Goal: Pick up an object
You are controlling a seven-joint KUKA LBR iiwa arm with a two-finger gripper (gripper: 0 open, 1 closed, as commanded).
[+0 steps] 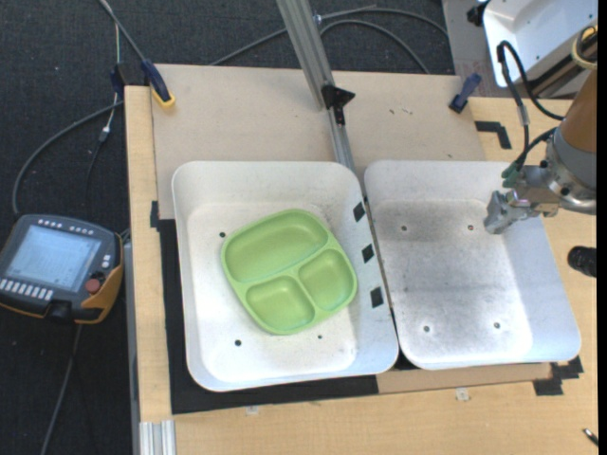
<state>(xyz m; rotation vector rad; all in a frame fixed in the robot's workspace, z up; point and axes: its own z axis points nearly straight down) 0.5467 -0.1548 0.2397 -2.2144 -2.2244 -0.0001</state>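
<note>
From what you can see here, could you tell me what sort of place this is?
Most likely a robotics lab test bench. Two shallow white bins sit side by side on a wooden bench, a teach pendant lies on the dark carpet, and the arm's pincer hangs over the right bin.

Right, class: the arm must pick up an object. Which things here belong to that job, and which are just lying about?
Belongs to the job:
- green divided plate, lying in the left bin
- tool, over the right bin

Just lying about:
- handheld control pendant on the floor
- blue clamps at the bench's back edge
- metal post
</note>
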